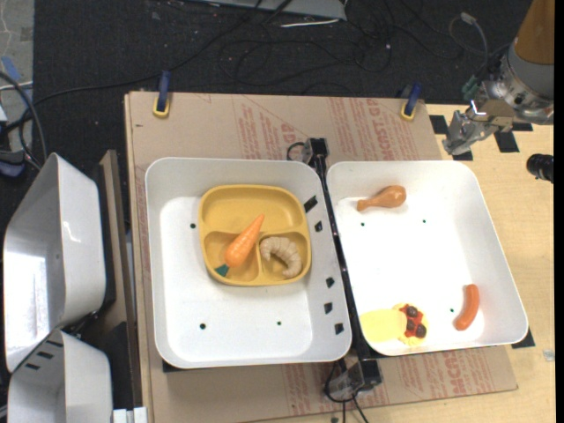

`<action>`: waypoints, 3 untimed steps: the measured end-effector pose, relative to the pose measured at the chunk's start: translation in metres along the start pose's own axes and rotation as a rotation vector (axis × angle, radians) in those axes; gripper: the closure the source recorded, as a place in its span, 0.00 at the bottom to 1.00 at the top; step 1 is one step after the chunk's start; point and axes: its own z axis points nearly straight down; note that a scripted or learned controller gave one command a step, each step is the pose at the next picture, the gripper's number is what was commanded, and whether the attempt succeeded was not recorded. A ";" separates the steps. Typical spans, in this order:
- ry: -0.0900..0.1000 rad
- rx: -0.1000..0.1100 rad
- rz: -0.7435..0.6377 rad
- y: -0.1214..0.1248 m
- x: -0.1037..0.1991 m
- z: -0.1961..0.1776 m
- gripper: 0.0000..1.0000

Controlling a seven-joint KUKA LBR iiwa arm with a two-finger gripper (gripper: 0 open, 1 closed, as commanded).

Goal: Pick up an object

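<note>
The claw [460, 137] hangs over the tabletop [264, 117] just beyond the far right corner of the right bin [441, 263], with nothing between its fingers; how far they are parted I cannot tell. In that bin lie a toy chicken drumstick [382, 199] near the far wall, a sausage [466, 307] by the right wall and a yellow food piece with dark berries [395, 322] at the near edge. In the left bin [176, 263], a yellow divided plate [238, 203] holds a carrot [244, 241] and a shrimp [284, 255] in neighbouring compartments.

Yellow plate [254, 203], orange carrot [244, 241], white bins [172, 236] (black-dotted floors), brown drumstick [382, 199].
</note>
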 end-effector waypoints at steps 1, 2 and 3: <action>0.003 0.010 -0.004 -0.006 0.048 0.018 1.00; 0.004 0.009 -0.005 -0.015 0.100 0.015 1.00; 0.004 0.010 -0.006 -0.018 0.159 0.029 1.00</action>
